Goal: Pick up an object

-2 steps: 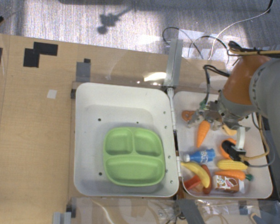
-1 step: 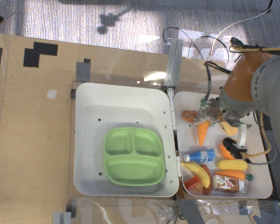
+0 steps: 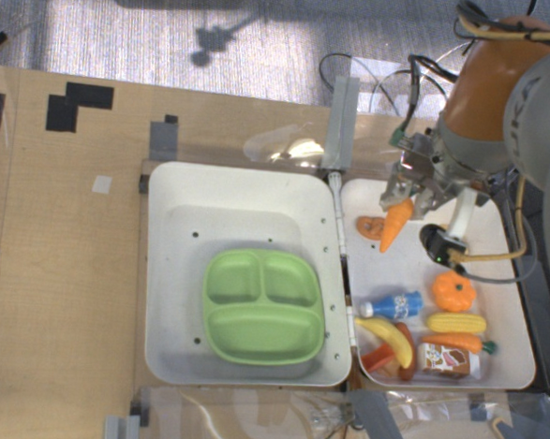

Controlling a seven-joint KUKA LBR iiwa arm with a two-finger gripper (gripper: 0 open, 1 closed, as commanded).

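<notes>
My gripper (image 3: pixel 411 197) hangs over the back of the right bin (image 3: pixel 509 371), shut on the thick top end of an orange carrot (image 3: pixel 393 228). The carrot points down and to the left from between the fingers, its tip over the bin floor. A small orange-brown piece of food (image 3: pixel 368 226) lies just left of the carrot. Nearer the front of the same bin lie a tangerine (image 3: pixel 453 292), a blue bottle (image 3: pixel 394 307), a yellow corn cob (image 3: pixel 457 322), a banana (image 3: pixel 391 337) and a brown carton (image 3: pixel 448 361).
The left bin (image 3: pixel 174 254) holds a green divided plate (image 3: pixel 264 307). A metal divider (image 3: pixel 338 134) stands between the bins at the back. Cables (image 3: pixel 484 257) trail from the wrist over the right bin's right side.
</notes>
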